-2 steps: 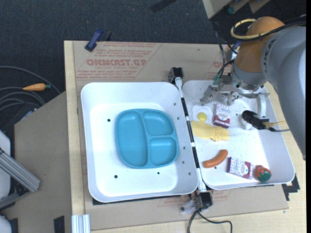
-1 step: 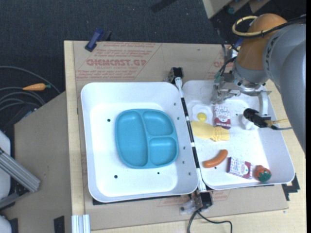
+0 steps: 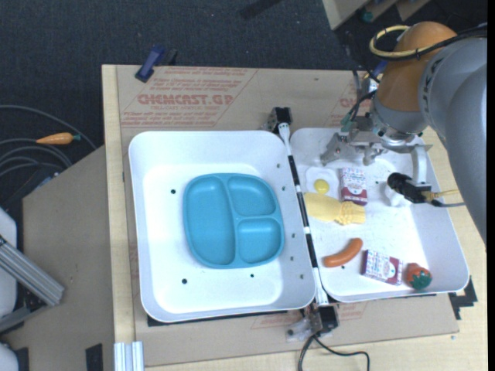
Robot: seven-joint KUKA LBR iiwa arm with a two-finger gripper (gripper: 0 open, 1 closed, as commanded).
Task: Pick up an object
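— Where are you?
— My gripper point(image 3: 352, 147) hangs over the right bin's point(image 3: 445, 242) far end, just above the red carton point(image 3: 353, 185).
— Holding anything?
— Can't tell from this angle.

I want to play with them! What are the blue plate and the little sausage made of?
The blue plate looks like smooth matte plastic: one even colour, soft moulded dividers. The sausage seems glossy toy plastic or rubber, judging by its shine; I can't tell which.

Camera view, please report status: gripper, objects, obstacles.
Gripper low over right bin, far end. Nothing seen held. Toy food loose in bin: sausage, tomato. Blue tray in left bin.
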